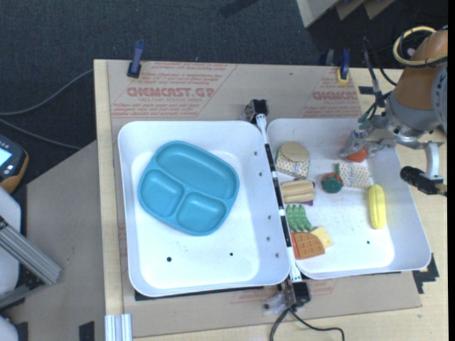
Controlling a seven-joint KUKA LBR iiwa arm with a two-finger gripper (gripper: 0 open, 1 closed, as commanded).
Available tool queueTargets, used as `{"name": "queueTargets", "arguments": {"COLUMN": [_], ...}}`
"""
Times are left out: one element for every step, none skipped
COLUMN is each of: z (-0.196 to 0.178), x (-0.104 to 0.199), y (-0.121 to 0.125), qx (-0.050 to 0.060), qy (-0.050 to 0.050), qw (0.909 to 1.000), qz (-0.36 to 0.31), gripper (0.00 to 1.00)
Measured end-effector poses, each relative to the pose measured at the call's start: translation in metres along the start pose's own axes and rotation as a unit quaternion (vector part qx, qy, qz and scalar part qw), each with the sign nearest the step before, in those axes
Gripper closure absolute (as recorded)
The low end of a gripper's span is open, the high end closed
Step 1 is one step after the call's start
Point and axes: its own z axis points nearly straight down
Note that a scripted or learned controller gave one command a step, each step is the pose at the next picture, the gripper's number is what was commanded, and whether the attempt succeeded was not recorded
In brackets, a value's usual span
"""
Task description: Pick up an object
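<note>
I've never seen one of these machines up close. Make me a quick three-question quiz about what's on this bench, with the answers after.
1. True or false: the blue divided plate lies in the left bin.
2. Which item lies nearest the right bin's right wall? A) the waffle B) the banana C) the cupcake
3. Fill in: the tool hovers over the right bin's ____ corner, as seen in the camera view.

Key: 1 true. 2 B. 3 upper right.
</note>
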Motion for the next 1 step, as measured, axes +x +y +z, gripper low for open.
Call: {"name": "queueTargets", "arguments": {"z": [-0.0624], "x": [0.072], "y": [0.0207], "qx": [-0.004], "qy": [0.0], "qw": [1.0], "qz": [-0.003], "gripper": [1.0]}}
